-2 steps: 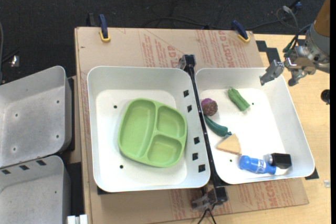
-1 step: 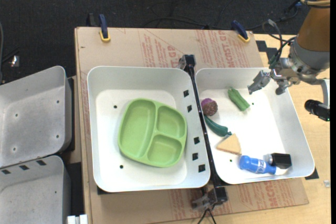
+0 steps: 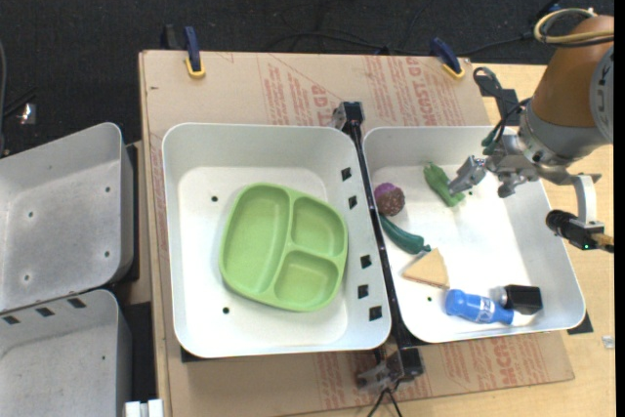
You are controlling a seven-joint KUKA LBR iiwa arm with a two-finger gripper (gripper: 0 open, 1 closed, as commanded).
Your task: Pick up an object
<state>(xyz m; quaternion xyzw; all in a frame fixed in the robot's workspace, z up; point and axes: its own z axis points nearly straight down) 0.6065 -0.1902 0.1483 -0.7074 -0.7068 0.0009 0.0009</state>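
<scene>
The right bin (image 3: 547,254) holds a light green piece (image 3: 443,184) near its back, a purple ball (image 3: 391,199), a dark green curved piece (image 3: 400,233), a tan wedge (image 3: 427,269), and a blue bottle with a black cap (image 3: 491,305) at the front. My gripper (image 3: 491,173) hangs over the back right of this bin, just right of the light green piece, its fingers spread apart with nothing between them.
The left bin (image 3: 186,210) holds a light green divided plate (image 3: 284,247). A black divider (image 3: 371,229) runs between the bins. Grey trays (image 3: 59,210) lie off the bench to the left. Clamps (image 3: 193,54) grip the bench's back edge.
</scene>
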